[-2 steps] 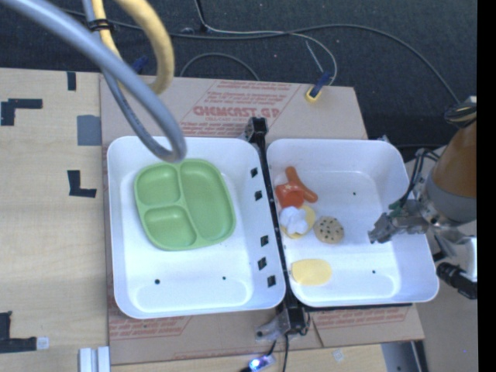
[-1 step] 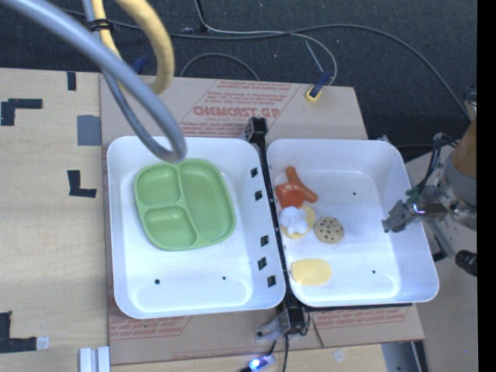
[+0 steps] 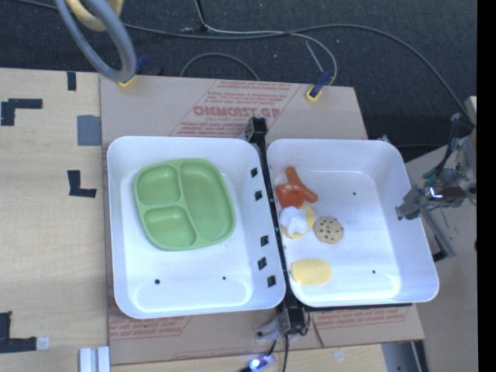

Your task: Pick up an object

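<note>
Objects for picking lie in the right bin [image 3: 387, 169], clustered toward its left wall: you have four there, namely one orange toy [image 3: 293, 190] farthest from you, one white piece [image 3: 294, 222] just near of it and touching it, one round cookie [image 3: 329, 229] just right of the white piece, and one yellow oval [image 3: 311, 271] nearest, apart from the rest. The left bin [image 3: 124, 231] holds one green divided plate [image 3: 184, 204] with three compartments, so you count two bins and one plate in all. Your gripper [image 3: 422, 200] sits at the right edge of the scene, outside the right bin's right rim and well apart from all four objects; it is small and blurred there, so you cannot tell whether it stands wide or narrow, and nothing is visible in it. By that layout you are at the approach step, with no object yet reached. Your next move calls for carrying the gripper leftward over the rim and across the bin, then choosing a target; the yellow oval looks the easiest, since it lies alone, whereas the orange toy and white piece touch and could shift together.
</note>
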You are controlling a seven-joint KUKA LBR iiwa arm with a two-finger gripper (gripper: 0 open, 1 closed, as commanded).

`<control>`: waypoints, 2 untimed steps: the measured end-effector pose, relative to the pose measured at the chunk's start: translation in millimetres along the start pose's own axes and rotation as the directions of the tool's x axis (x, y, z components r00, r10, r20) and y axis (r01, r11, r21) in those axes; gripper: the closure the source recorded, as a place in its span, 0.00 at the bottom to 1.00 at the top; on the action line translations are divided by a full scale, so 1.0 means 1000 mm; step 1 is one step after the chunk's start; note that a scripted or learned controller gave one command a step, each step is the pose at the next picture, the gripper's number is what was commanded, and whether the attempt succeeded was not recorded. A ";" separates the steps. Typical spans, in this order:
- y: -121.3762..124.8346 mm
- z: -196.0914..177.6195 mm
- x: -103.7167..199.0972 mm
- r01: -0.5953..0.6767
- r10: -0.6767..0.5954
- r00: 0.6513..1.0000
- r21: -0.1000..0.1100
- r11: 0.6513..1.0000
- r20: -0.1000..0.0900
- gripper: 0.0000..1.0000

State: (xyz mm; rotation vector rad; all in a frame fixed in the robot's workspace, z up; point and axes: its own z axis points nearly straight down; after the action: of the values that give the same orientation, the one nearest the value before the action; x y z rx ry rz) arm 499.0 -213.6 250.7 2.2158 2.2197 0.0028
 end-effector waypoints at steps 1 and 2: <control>0.008 0.007 0.061 0.005 -0.005 1.000 0.006 1.000 -0.004 1.00; 0.019 0.001 0.119 0.006 -0.006 1.000 0.005 1.000 -0.005 1.00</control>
State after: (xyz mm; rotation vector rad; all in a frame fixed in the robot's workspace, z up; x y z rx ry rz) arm 517.8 -95.0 249.6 2.2135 2.2314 0.0025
